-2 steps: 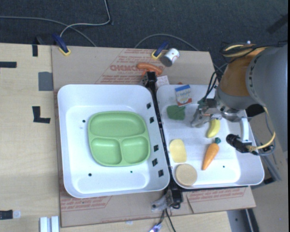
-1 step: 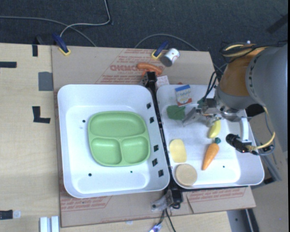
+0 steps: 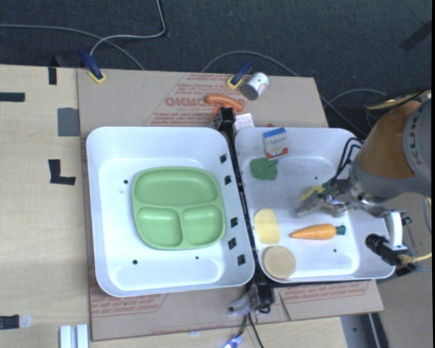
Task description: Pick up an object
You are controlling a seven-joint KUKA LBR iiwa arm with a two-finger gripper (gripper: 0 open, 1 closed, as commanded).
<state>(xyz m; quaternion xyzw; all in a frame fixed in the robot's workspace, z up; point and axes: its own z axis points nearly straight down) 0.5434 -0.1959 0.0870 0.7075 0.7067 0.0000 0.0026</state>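
Carrot (image 3: 313, 231): orange toy, green stem end, lying lower right, right bin (image 3: 348, 140)
Gripper (image 3: 307, 200): empty, narrow, just above carrot
Counts: one green divided plate (image 3: 178, 206), left bin (image 3: 109, 216); four more items beside carrot
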